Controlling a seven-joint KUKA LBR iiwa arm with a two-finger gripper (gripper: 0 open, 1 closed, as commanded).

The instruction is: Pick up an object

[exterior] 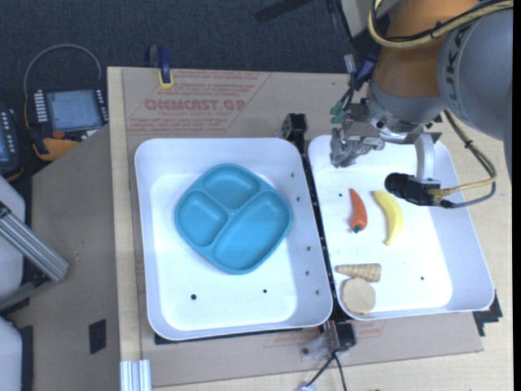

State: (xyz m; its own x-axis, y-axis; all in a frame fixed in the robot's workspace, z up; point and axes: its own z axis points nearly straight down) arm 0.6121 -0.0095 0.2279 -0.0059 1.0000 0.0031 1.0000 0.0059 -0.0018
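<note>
Near the right bin's (pixel 456 287) far left corner, the gripper (pixel 348 151) hangs with nothing between its fingers; whether they are spread is unclear. Descending there, it may miss the carrot (pixel 357 209) and hit the wall.

The arm (pixel 456 47) runs off the top and right edges, its base out of frame. Its bulk hides the far right corner of the right bin (pixel 464 259). The end effector (pixel 348 151) is too small and shadowed to read.
</note>
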